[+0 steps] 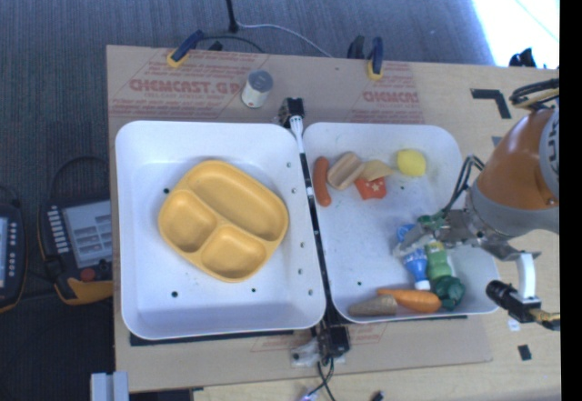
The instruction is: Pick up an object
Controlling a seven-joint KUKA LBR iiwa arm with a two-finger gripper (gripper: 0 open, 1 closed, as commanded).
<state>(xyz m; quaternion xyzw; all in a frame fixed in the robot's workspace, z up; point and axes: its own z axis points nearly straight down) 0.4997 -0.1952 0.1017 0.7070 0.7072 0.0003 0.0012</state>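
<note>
Hand (411, 237) amid carrot (411, 298), broccoli (447, 288)

The bench (436, 85) bears two white bins (136, 208) and a small roll (257, 89).

Arm (527, 176): grey with orange band, enters from the view's right edge, angled down and leftward | Wrist: below the orange band, low | Gripper (420, 235): at arm's left end, pointing left | Finger state: indeterminate

Printed lettering on the bench board

Red "CHEMCAST" print, upper left on the brown board (195, 85); a second red print, upper right, is too blurred to read.
</note>
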